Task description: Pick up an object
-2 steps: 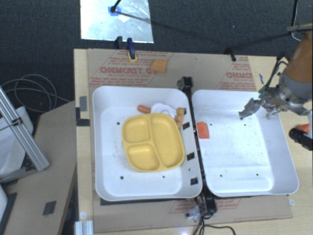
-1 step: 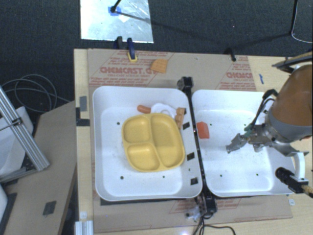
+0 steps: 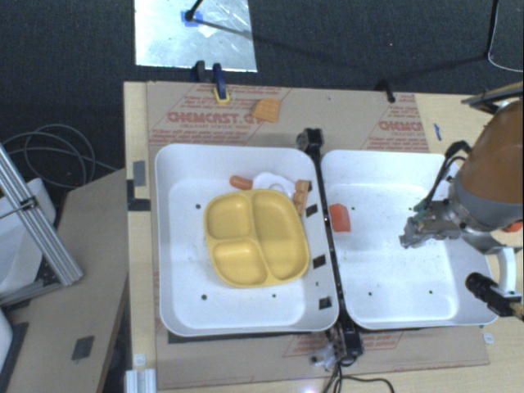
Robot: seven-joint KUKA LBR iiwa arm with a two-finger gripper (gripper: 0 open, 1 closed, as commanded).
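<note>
This looks like a robotics lab or test room, not a home. A bench (image 3: 139, 219) topped with brown board printed with a maker's name carries 2 shallow white bins: the left bin (image 3: 176, 244) and the right bin (image 3: 393, 301), joined by black clips. The floor (image 3: 65, 47) is dark carpet. On it, at the far side, lies a shiny metal sheet (image 3: 195, 23) with blue tape. Loose cables (image 3: 49, 150) coil at the left beside an aluminium frame rail (image 3: 33, 219). A grey and orange robot arm (image 3: 495, 166) reaches in from the right.
</note>
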